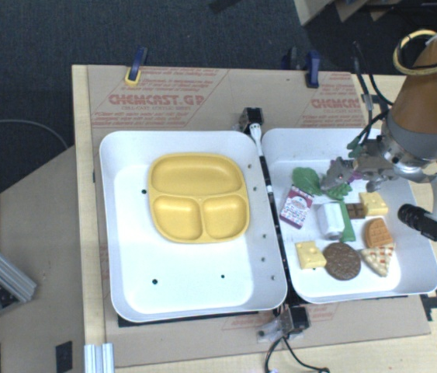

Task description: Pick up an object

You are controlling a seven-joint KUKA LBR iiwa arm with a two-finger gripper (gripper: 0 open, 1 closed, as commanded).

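The surface is a brown board printed with "CHEMCAST GP" in red, readable at its far left and again, partly cut off, at the far right. Two white bins sit side by side on it. The left bin holds a yellow tray with three compartments, its long side running left to right.

The right bin holds the objects in a loose cluster: a green leaf at the far left, a small packet with a red and white label too small to read, lying tilted, a pale wrapped block, a brown round cookie, a yellow cube, another cube, a pizza wedge and an orange piece.

The claw is low over the far part of this cluster, just right of the leaf; whether it is spread or pinching anything I cannot tell.
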